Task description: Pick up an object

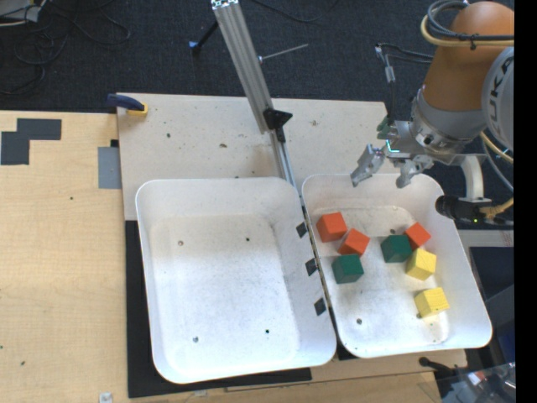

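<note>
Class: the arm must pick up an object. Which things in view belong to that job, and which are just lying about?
Belonging to the job:
hand, open, above the right bin
orange blocks
green blocks
yellow blocks

Just lying about:
left bin
metal rail
clamp
cables

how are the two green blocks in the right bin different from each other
The left green block sits close below an orange block, nearer the bins' divider. The right green block sits farther right, tight between another orange block and a yellow block. The left one lies slightly lower in the view. Both are dark green cubes of similar size.
</note>
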`<state>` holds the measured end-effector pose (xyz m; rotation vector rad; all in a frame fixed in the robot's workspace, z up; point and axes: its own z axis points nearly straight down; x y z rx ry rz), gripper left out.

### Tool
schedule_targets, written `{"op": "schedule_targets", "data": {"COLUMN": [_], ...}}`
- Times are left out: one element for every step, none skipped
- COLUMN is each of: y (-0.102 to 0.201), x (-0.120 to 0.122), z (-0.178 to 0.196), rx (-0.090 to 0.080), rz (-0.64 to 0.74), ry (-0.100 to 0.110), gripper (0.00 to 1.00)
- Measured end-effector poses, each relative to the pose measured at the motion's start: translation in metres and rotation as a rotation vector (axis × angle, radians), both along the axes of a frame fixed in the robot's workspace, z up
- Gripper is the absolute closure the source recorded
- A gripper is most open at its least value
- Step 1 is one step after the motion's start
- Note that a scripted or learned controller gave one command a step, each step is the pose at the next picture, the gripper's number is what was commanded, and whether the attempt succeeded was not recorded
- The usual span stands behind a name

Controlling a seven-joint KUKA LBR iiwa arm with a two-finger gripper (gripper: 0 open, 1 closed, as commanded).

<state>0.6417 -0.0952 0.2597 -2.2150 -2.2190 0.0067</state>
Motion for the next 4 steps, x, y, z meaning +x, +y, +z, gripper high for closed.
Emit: {"op": "schedule_targets", "data": {"y": [0.0, 0.005, -0.004, -0.004], "x": [0.001, -0.01, -0.013, -0.017], "z": [0.003, -0.052, -0.105, -0.145], "rx": [-0.001, 0.0, -0.001, 0.005], "rz": [0.0, -0.002, -0.003, -0.001], "ry": [-0.005, 0.001, 0.002, -0.021], "gripper": [0.0, 0.0, 0.0, 0.0]}}
